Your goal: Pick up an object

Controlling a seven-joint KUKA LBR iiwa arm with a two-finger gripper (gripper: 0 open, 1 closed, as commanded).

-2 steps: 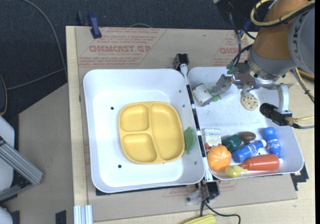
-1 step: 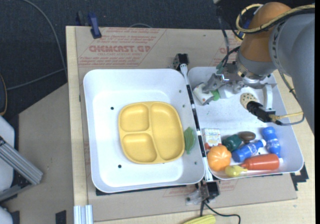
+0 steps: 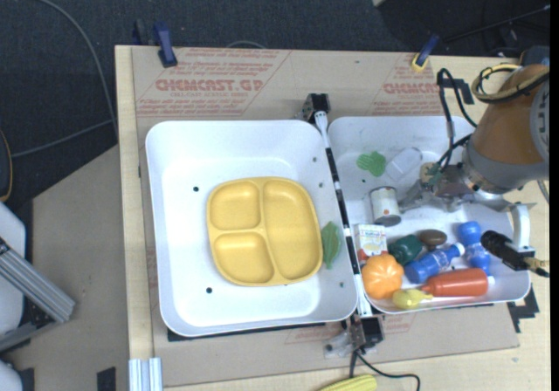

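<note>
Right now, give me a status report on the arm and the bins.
Gripper low in right bin, fingers unreadable. Nothing seen in its hold. Objects crowd the bin's near end: orange fruit, red bottle. Yellow tray in left bin.

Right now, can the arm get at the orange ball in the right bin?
Probably yes. The orange ball sits near the right bin's front left corner with its top uncovered. The tool is above the same bin, further back. A yellow item and card crowd its sides.

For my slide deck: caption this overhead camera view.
KUKA arm's gripper over the cluttered right bin; a yellow divided tray sits in the left bin.
</note>
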